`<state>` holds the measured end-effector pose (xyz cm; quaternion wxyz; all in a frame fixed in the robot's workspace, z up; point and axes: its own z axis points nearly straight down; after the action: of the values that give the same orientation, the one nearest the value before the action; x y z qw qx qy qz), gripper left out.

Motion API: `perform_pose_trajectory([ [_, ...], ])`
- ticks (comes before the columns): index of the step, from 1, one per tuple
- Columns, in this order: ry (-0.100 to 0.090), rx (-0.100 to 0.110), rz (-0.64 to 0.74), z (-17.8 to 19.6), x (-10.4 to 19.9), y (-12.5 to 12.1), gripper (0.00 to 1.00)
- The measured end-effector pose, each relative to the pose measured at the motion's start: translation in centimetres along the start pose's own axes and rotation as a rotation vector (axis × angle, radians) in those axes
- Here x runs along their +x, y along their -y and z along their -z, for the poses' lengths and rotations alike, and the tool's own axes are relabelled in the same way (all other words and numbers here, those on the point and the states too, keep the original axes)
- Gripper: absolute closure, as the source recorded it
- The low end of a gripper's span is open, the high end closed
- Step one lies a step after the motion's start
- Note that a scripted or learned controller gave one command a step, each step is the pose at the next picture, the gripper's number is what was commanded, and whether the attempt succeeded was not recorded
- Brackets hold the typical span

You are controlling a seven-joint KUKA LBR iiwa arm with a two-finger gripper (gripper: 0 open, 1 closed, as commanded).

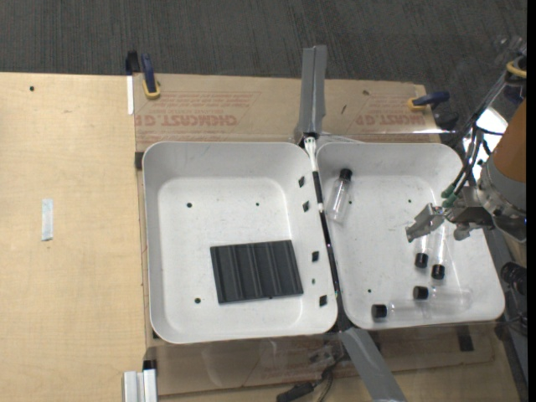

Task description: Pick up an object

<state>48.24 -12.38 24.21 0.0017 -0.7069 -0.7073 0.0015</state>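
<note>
On the left we see a white bin (167, 224) holding a dark ribbed mat (255, 271). Next, the right bin (368, 162) holds clear tubes with black caps, one (339, 195) at its left wall, others (429, 262) under the gripper (435, 224), whose fingers spread open over them, holding nothing.

Dark grey carpet (209, 19) lies beyond the pale wooden bench (67, 224).

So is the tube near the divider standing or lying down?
Lying down: the tube rests lengthwise on the right bin floor, black cap toward the far wall.
</note>
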Motion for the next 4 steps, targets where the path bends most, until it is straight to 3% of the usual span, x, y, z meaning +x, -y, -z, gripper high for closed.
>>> perform_pose_trajectory([
  [1,0.0,-0.002,-0.008,-12.4,-5.6,-1.7,0.0],
  [2,-0.001,-0.001,0.013,-15.1,-5.1,-1.5,0.0],
  [3,0.0,-0.004,0.031,-15.0,-5.8,-6.3,0.0],
  [4,0.002,-0.004,0.018,-15.0,-5.4,-15.4,0.0],
])
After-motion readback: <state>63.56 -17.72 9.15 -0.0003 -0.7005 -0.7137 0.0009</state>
